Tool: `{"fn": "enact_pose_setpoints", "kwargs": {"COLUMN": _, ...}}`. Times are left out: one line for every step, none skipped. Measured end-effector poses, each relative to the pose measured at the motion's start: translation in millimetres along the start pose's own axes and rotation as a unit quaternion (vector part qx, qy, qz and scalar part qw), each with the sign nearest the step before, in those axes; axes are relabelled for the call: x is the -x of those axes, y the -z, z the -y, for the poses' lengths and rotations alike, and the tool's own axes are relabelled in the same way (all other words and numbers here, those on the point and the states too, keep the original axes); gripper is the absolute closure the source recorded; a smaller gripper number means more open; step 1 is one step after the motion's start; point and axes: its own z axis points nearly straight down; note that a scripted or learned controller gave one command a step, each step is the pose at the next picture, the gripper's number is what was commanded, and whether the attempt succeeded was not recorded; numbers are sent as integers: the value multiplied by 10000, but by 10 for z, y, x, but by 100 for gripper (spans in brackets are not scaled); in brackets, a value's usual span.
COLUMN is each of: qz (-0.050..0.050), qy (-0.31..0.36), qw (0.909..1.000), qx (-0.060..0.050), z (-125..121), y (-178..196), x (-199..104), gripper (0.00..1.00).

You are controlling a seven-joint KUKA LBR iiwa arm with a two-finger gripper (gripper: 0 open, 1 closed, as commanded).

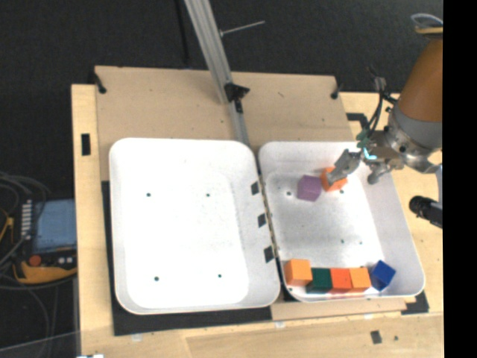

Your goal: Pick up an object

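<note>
An orange block [329, 179] sits in the right bin [387, 222], toward its far side, with the tool [341, 171] right at it. One grey finger lies across the block's far edge; whether the fingers are spread, closed, or clamped on the block cannot be told from this view. A purple block [308, 188] lies just beside the orange block, on the side toward the left bin [134, 222], close enough that they may be touching.

The step in hand appears to be the grasp on the orange block. To do it well, the fingers should straddle the orange block alone, keeping clear of the purple block, close squarely on two opposite faces, and lift straight up so nothing gets dragged along.

Along the near wall of the right bin, well apart from the orange block, stands a row of blocks: an orange one [299, 271], a green one [321, 280], another orange [341, 278], a lighter orange [360, 277] and a blue one [382, 274] at the end nearest the arm [417, 99]. The left bin holds no blocks, just a few dark dots on its white floor. Both bins rest side by side on the desk [179, 95].
</note>
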Motion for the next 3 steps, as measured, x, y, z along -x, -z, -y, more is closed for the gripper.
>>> {"fn": "enact_pose_setpoints", "kwargs": {"qz": 2, "qy": -3, "qw": 10000, "qx": 25, "z": -8, "y": 24, "x": -1, "gripper": 0}}
{"fn": "enact_pose_setpoints", "kwargs": {"qz": 16, "qy": -26, "qw": 10000, "qx": 0, "z": -67, "y": -418, "x": 22, "gripper": 0}}
{"fn": "enact_pose_setpoints", "kwargs": {"qz": 17, "qy": -25, "qw": 10000, "qx": -5, "z": -101, "y": -942, "x": 137, "gripper": 0}}
